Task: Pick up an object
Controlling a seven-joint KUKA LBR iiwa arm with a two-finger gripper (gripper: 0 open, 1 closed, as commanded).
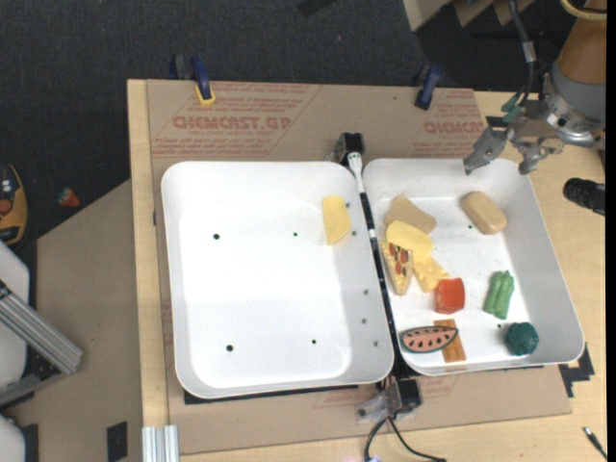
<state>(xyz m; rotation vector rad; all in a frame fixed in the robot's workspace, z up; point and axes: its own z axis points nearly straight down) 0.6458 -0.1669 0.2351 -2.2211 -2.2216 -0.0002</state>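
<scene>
Beside red block (449, 295), green piece (499, 294)

Open floor across left bin (250, 287); right bin (549, 258) crowded with toy foods (423, 258).

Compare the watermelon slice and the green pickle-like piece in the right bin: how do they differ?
The watermelon slice is a flat pink wedge with dark seeds and a green rind; the green piece is solid green and knobbly. The slice lies crosswise near the bin's front edge; the green piece runs lengthwise, farther right. Both look like toy food.
</scene>
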